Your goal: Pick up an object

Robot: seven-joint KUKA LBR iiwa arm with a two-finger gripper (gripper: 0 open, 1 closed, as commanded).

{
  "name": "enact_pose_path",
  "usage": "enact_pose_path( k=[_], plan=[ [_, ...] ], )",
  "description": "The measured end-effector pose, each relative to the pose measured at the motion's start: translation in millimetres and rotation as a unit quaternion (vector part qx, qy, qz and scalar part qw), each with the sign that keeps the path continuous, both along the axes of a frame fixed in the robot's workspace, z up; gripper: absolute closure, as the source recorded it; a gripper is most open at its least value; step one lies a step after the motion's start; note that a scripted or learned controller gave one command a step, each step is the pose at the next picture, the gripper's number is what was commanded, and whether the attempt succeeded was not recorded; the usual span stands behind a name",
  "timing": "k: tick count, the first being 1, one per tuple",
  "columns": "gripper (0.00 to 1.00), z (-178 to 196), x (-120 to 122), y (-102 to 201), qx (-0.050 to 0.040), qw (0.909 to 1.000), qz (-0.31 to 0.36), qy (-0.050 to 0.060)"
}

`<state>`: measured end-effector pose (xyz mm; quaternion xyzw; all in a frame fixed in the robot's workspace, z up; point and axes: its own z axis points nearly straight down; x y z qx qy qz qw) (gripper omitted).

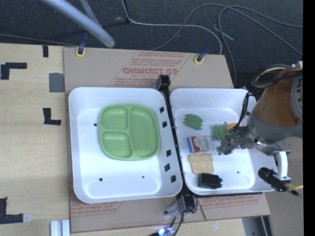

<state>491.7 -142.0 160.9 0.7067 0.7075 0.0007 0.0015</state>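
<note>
Small carton [199,143] in right bin [216,96], just left of end effector [225,146], grip state unclear

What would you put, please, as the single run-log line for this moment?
gripper: low in right bin, nothing seen held | nearest: carrot, carton | also: pea pod, bread, black block | left bin: green plate

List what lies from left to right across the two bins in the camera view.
Green divided plate in the left bin → green pea pod in the right bin → carrot-like toy with green top → the arm's tool.
</note>
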Motion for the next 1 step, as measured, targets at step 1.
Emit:
enact_pose_path(
  k=[1],
  plan=[
    [1.0, 53.7, 1.5, -10.6, -0.0004, 1.0, 0.0, 0.0]
  ],
)
